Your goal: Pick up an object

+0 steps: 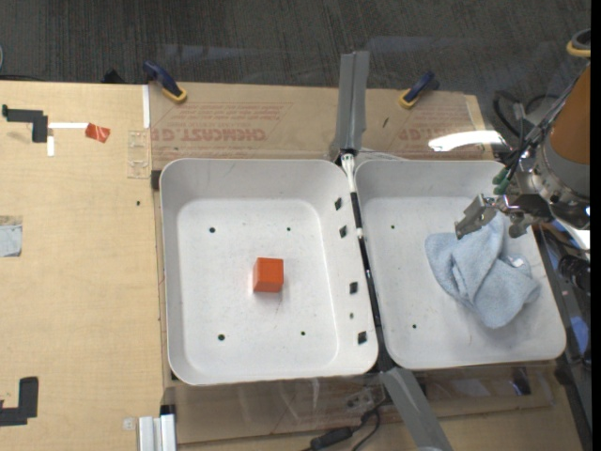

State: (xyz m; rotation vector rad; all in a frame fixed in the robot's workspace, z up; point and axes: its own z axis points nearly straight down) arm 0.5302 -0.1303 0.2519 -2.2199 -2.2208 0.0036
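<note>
Cloth: a crumpled pale blue fabric cloth [484, 272] lies in the right-hand shallow white bin [413, 332], towards its right side.
Gripper: the grey two-finger gripper [492, 211] sits at the cloth's top edge, fingers parted, one each side of a raised fold.
Nearby: a small orange-red cube [269, 275] sits mid left bin [197, 346], well apart.

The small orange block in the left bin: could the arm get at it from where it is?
Probably yes: the small orange block sits alone on the open floor of the left white bin, nothing over it.
</note>
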